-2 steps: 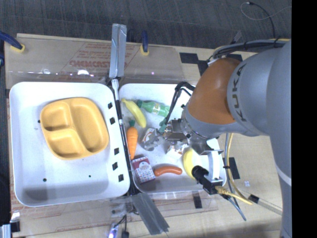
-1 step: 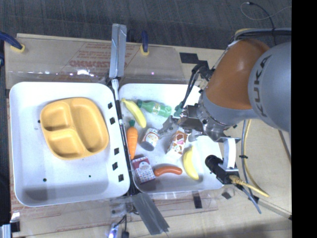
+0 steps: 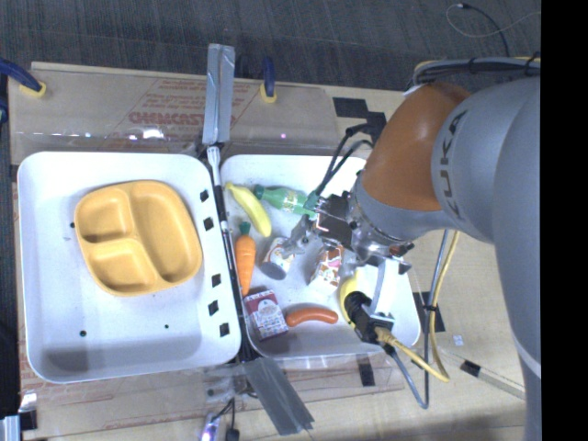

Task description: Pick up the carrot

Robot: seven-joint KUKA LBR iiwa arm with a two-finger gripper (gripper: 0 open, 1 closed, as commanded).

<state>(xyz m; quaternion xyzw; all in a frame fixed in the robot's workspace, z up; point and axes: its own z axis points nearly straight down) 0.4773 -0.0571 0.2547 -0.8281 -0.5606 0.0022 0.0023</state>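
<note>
Carrot [image 3: 245, 261] lying in the right bin [image 3: 404, 333], tight against its nine-o'clock wall, green top toward twelve and taper toward six. Probably a light, stiff toy with a smooth, slightly slippery skin; round in section, so likely to roll or squirt out of a glancing pinch. Best taken across the thick orange upper half, pinched from three and nine o'clock, though the wall on the nine-o'clock side leaves little room for a finger there.

Crowded all round: banana [image 3: 250, 209] just at twelve o'clock of the carrot's top, green bottle [image 3: 282, 197] beyond it toward one, a small grey piece [image 3: 277, 258] near at three, a red carton [image 3: 265, 315] just at five and a sausage [image 3: 311, 316] farther toward four.

Gripper [image 3: 303, 240] hanging over the middle of the right bin, at three o'clock of the carrot and apart from it; impossible to tell whether spread or closed, nothing seen held.

Smooth white bin floor, shallow walls. Left bin [image 3: 46, 274] bearing a yellow divided plate [image 3: 137, 237], well apart at nine o'clock.
</note>
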